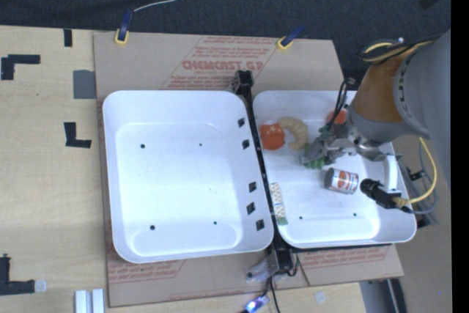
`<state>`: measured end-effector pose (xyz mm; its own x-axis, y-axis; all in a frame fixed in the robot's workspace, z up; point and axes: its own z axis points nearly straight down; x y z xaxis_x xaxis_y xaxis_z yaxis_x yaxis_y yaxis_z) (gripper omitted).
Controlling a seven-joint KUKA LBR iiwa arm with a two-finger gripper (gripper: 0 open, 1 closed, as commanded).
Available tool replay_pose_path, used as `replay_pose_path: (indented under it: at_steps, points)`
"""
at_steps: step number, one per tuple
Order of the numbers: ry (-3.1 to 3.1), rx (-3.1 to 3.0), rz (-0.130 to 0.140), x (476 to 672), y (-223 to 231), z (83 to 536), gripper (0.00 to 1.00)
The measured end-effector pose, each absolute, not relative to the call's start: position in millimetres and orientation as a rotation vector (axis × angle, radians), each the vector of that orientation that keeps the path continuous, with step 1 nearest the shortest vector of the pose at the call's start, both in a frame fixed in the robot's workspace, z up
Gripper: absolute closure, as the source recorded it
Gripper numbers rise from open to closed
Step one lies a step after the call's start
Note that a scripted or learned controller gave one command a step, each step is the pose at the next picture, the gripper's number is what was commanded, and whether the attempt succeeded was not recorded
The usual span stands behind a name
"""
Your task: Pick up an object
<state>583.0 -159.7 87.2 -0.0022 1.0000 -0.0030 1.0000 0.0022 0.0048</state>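
The right bin [330, 227] holds several small objects. A red-orange round object [272, 136] lies near its left wall, with a tan curved piece [296, 129] beside it. A small can [341, 181] with a red and white label lies on its side further right. My gripper [316, 153] hangs low over the middle of the right bin, just right of the tan piece and up-left of the can. A small green object [314, 163] shows at its tip. The arm [388, 99] covers the bin's far right corner.
The left bin [176, 172] sits beside the right one, with a black divider clip strip [253, 157] between them. Both rest on a cardboard sheet [220, 62]. A yellow cable [429, 179] loops at the right of the arm.
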Motion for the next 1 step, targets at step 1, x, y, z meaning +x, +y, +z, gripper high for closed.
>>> replay_pose_path:
  at_steps: [1]
  points:
    - [2.233, 2.210, 0.010, 528.2, -62.7, 190.0, 1.00]
